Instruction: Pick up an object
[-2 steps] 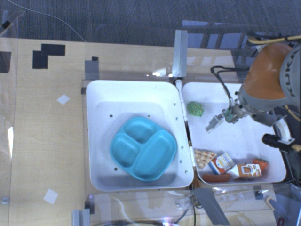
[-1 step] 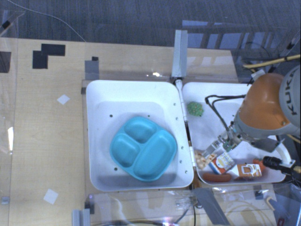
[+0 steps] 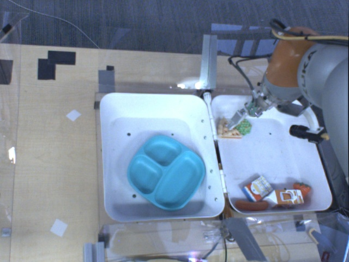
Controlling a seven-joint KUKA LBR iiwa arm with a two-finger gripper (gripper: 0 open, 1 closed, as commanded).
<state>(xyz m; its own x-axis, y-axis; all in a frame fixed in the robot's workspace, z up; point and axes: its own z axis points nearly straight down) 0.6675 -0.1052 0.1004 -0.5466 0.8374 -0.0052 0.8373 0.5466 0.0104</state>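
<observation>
along the near wall of the right bin a row of small toy foods is seen: a red sausage lies closest to the rim, a small white and orange carton sits tilted just behind it, an orange box lies beside them to the right, and a red-orange piece with a green top, possibly a carrot or strawberry, is tucked against the box's far end. these four are clustered together, some touching. the left bin is occupied by a blue divided plate with three compartments, which is laid flat near the bin's middle and slightly toward its near side. farther back in the right bin, close to the wall shared with the left bin, a tan cracker-like piece is seen, with a small green item just beside it on its right. the gripper is lowered at a slant over this pair, its tip placed at the cracker and the green item. whether its fingers are apart or together cannot be told, and nothing is clearly seen clamped between them. the grey arm with its orange band is extended in from the far right, above the bin's back corner.
</observation>
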